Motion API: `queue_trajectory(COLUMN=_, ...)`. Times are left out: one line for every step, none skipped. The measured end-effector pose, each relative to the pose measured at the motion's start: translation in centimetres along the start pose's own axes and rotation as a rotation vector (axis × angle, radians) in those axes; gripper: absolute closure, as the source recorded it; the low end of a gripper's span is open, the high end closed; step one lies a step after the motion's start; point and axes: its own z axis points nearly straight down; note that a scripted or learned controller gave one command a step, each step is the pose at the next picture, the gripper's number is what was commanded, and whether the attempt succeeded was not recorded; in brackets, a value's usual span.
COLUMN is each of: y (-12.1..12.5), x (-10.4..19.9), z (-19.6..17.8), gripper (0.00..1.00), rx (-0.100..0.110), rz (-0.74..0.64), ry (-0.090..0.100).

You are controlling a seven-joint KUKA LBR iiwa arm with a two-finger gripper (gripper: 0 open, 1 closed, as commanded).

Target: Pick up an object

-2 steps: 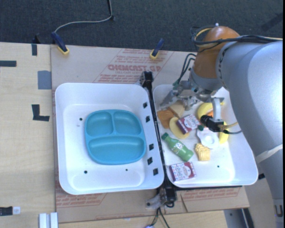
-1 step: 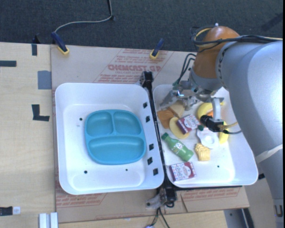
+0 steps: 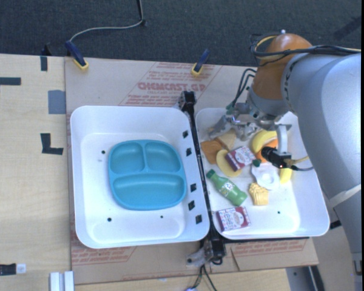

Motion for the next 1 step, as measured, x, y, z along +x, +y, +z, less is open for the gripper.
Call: queue_trajectory(y=-0.02, x=1.52, z=0.03, gripper=0.0, rx=0.0, rz=0.0, ry=0.0)
